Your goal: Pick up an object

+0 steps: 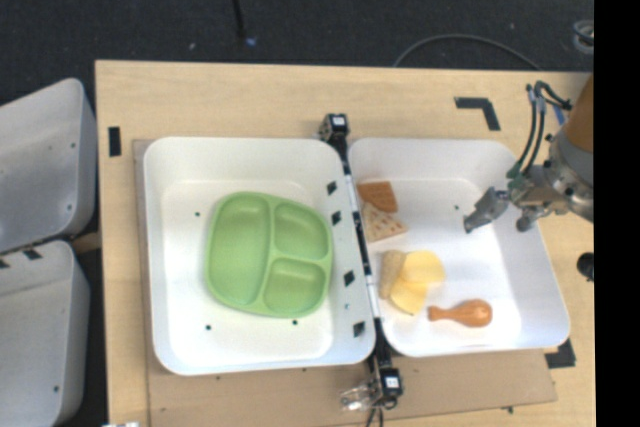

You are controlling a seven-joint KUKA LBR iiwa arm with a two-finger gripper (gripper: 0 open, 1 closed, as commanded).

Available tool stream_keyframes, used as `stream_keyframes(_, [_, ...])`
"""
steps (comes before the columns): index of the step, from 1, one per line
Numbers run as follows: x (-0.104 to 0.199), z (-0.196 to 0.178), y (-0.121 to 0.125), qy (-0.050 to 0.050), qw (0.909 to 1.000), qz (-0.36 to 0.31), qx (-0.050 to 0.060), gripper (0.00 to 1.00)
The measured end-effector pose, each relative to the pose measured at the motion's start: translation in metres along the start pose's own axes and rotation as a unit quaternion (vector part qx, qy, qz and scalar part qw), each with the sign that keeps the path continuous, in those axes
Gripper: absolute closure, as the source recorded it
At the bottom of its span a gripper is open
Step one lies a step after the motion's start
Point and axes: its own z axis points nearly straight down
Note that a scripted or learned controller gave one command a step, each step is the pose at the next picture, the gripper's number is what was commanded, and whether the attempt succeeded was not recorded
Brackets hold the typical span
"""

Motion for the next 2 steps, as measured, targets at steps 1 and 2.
stream_keyframes(1, [0.000, -0.007, 0.003, -0.001, 1.0000, -0.002, -0.006, 0.00])
stream_keyframes(2, [-0.005, 0.037, 0.006, -0.002, 1.0000, -0.001, -0.005, 0.00])
